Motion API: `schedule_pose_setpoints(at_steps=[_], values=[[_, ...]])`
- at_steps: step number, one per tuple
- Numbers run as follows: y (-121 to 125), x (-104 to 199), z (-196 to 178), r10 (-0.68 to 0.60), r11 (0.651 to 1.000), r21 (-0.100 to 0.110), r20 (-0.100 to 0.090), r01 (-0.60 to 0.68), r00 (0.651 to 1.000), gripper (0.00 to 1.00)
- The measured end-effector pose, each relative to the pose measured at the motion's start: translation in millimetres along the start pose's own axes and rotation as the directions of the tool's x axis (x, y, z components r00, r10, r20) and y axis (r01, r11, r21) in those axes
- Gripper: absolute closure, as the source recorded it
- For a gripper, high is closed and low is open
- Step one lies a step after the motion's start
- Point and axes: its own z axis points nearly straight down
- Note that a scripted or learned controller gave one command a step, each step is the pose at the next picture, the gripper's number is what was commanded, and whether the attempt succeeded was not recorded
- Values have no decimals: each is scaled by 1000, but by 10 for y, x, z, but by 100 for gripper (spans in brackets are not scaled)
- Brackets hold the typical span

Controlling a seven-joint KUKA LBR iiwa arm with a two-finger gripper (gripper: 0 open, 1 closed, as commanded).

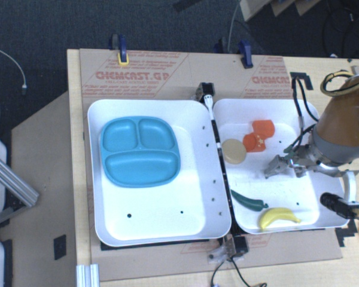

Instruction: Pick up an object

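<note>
The right bin [275, 109] holds several objects. An orange-red block [264, 128] lies beside a smaller red piece [253, 142]. A tan round disc [233, 151] sits near the bin's left wall. Along the front lie a dark green pepper-like piece [249, 201] and a yellow banana [278, 217]. My gripper [276, 166] hangs low over the bare middle of the right bin, right of the disc and below the red pieces, touching none of them. The arm [341, 130] reaches in from the right.
The left bin [191, 220] carries a blue divided plate [141, 152] in its upper left. A black clamp [206, 92] sits at the top of the seam between the bins. Cables [299, 100] hang by the arm over the right bin's far corner.
</note>
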Motion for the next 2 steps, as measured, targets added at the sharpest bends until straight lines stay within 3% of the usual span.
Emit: schedule_pose_setpoints(at_steps=[1,2], values=[[-3,5,201,-1,1000,0,0,1,1000,0],[3,0,87,0,1000,-4,2,0,1000,100]])
